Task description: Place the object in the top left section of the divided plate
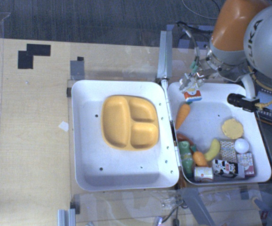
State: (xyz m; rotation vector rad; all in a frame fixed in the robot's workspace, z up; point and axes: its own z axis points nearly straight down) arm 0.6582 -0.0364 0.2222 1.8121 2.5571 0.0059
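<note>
The yellow divided plate (129,122) lies in the left bin (86,173), with one long section on its left and two smaller ones on its right. My gripper (193,82) hangs over the back left corner of the right bin (263,168). It is shut on a small red, white and blue carton (192,96), which sits between the fingertips (188,83) and hangs just below them. The carton is right of the plate, past the wall between the bins.
An orange carrot (182,115) lies just below the carton. The right bin also holds a round yellow piece (232,128), a white ball (241,146), a banana (213,149), green items (186,154) and several small boxes (225,167). A black cylinder (242,101) juts from the arm.
</note>
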